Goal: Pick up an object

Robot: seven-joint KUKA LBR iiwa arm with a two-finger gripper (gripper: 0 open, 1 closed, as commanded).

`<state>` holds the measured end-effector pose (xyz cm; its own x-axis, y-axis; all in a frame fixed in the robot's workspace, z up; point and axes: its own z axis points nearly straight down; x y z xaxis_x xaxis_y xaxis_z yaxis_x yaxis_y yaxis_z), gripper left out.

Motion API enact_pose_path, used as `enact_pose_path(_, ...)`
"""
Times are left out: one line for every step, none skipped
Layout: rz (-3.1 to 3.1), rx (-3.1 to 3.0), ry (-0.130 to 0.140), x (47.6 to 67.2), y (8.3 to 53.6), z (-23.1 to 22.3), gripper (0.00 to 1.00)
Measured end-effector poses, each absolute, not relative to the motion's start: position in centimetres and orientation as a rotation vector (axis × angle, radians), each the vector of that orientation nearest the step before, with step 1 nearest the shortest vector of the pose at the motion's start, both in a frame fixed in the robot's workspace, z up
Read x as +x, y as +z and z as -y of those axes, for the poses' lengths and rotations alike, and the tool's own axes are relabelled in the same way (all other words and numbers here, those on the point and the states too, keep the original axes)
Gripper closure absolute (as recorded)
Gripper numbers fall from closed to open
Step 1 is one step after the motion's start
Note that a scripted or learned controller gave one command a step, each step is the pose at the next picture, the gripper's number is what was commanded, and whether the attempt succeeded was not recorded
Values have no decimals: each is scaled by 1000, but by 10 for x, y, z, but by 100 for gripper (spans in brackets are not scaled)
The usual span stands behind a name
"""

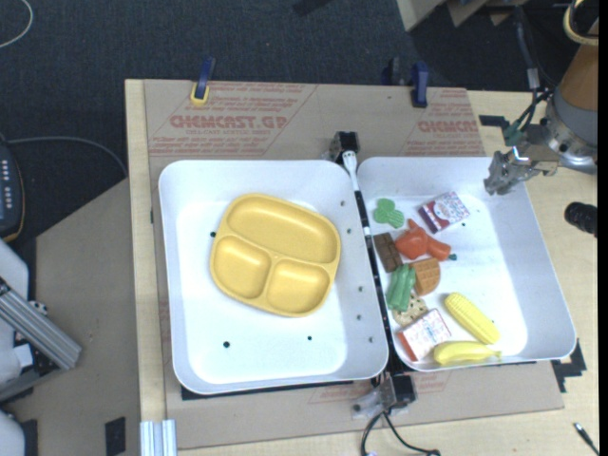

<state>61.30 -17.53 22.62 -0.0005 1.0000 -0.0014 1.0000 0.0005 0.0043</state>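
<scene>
The right bin (pixel 532 255) holds several toy foods in its left half: a green piece (pixel 387 213), a red-and-white packet (pixel 444 211), an orange-red piece (pixel 421 245), a brown bar (pixel 385 252), a green pickle (pixel 401 286), a corn cob (pixel 471 317), a banana (pixel 464 352) and a small carton (pixel 427 332). My gripper (pixel 502 176) hangs over the bin's upper right rim, to the right of the packet and apart from every item. Nothing shows between its fingers.
A yellow three-part plate (pixel 275 253) lies in the left bin (pixel 190 331). Clamps (pixel 200 84) (pixel 419 84) grip the board's far edge. The right bin's right half is bare white floor.
</scene>
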Motion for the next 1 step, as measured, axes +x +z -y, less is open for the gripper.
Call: enact_pose_path(-2230, 2218, 0, 598, 219, 124, 100)
